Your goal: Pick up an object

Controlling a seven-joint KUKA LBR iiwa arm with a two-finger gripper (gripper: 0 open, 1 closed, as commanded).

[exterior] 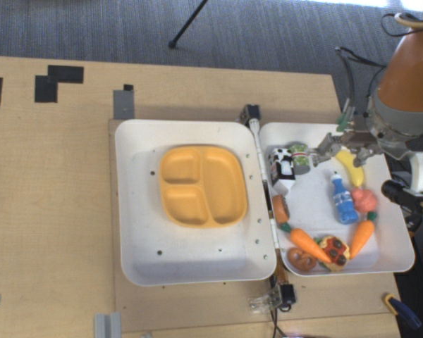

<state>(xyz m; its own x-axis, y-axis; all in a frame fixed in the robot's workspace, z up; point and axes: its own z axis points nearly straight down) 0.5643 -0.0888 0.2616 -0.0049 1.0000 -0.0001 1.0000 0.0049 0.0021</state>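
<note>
**Operator:** Clutter is my worry. The right bin [395,263] holds everything loose: a blue bottle [342,199], a yellow banana [350,166], a pink piece [364,200], two carrots [309,243] along the lower edge, a black-and-white cow toy [283,165] and a green piece [301,162] at the upper left of that bin. The left bin [137,217] carries an orange divided plate [201,185].

**Observer:** Where's the tool?

**Operator:** The tool [331,145] sits over the upper part of the right bin, at the frame's right, just beside the green piece and close to the banana. I see nothing between its fingers, so I'd say it carries nothing. I can't tell from this slanted view how wide it's spread.

**Observer:** So what goes wrong from here?

**Operator:** A few things, I'd guess. The green piece touches the cow toy, so a descent there could catch both or nudge one aside. The banana is curved and lies partly under the tool's body, so a pinch could slide off it. The bottle looks rounded and may roll when squeezed.

**Observer:** And the bin wall?

**Operator:** Near enough at the upper edge that a finger might clip the rim. I also can't judge height from above, so it could close short of anything.
</note>
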